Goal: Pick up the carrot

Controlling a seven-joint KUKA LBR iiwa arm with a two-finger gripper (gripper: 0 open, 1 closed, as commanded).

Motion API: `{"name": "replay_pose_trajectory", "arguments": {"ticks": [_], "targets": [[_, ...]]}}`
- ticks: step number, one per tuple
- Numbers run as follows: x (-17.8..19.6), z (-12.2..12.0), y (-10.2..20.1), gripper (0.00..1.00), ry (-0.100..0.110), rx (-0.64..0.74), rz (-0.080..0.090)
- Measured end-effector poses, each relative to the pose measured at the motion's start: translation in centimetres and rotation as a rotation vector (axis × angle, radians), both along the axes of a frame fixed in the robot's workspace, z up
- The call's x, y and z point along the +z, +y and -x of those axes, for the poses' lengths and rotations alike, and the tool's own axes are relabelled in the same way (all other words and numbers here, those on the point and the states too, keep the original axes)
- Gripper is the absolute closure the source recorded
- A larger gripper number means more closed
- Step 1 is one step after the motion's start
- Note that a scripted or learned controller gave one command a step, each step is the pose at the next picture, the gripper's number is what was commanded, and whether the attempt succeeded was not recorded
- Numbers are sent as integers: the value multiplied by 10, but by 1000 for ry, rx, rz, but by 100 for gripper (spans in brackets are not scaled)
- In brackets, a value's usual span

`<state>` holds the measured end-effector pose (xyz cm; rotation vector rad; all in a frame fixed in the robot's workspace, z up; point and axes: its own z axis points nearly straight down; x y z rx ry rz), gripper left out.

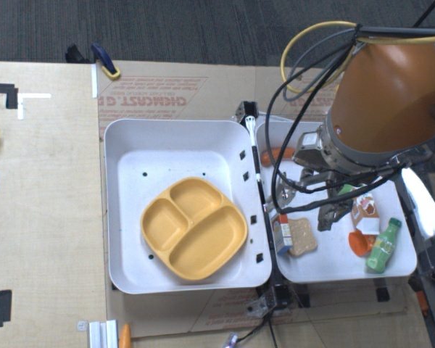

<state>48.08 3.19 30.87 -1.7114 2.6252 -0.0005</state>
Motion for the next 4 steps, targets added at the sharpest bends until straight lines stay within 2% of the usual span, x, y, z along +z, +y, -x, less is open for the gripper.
{"name": "replay_pose_trajectory", "arguments": {"ticks": [1, 2, 3, 4], "targets": [[-113, -37, -17, 0, 5, 44, 2], [-117, 2, -7, 0, 5, 402, 3], [-10, 0, -7, 0, 0, 342, 1], [-118, -27, 32, 0, 5, 380, 2]]}}
